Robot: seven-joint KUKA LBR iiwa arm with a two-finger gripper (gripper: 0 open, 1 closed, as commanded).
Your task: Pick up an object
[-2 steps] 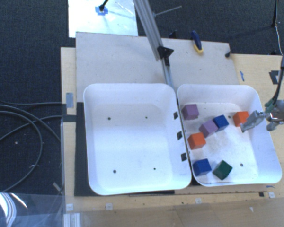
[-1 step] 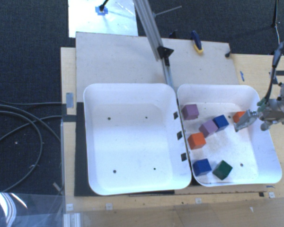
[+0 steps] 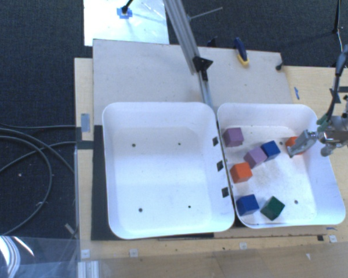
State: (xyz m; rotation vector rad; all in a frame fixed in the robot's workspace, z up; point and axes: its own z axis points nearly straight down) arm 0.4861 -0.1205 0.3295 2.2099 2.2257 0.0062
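Nothing lifted yet: gripper [image 3: 297,145] down at an orange block [image 3: 294,145] in the right bin [image 3: 313,113], possibly clamping it, grip unclear.

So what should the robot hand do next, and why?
Probably close a little on the orange block. The gripper sits right at that block near the right bin's far side, and one finger already lies across it. I can't tell if it has a grip yet, so a gentle squeeze before lifting seems safest. The other blocks sit apart from it.
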